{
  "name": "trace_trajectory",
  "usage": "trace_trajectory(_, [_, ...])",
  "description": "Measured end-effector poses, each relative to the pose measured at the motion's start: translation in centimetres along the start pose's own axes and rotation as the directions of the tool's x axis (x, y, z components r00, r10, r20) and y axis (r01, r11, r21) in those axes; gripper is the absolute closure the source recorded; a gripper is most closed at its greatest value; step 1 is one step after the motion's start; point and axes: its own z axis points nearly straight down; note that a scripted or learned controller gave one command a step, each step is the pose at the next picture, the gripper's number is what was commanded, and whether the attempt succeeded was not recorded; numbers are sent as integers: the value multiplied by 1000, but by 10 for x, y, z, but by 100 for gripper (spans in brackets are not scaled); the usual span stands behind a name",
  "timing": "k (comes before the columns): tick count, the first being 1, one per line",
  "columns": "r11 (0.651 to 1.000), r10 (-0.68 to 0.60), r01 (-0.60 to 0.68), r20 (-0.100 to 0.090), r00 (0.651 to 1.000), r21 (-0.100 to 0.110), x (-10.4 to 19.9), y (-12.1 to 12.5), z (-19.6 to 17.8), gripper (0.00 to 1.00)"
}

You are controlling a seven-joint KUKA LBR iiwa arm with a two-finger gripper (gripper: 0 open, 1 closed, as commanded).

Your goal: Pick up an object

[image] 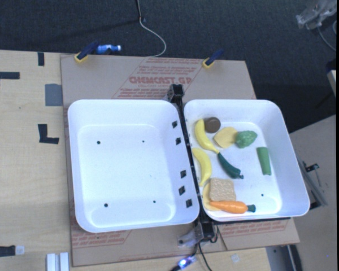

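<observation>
The right white bin holds several toy foods. Two yellow bananas lie along its left wall. A brown round piece sits at the back, beside a pale yellow piece and a green broccoli. A light green cucumber lies to the right, and a dark green vegetable lies in the middle. A bread slice and an orange carrot rest at the front. My gripper hangs far off at the top right corner, well away from both bins, blurred.
The left white bin adjoins the right one along black clips. Both stand on a cardboard sheet held by yellow and blue clamps. A thin cable runs down from the top.
</observation>
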Motion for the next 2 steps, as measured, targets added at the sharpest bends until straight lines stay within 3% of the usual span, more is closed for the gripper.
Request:
trace_trajectory(1, [1000,8,-8,1,1000,9,-76,-1,6,100])
trace_trajectory(2, [1000,3,-3,-6,1000,25,-64,-3,174,100])
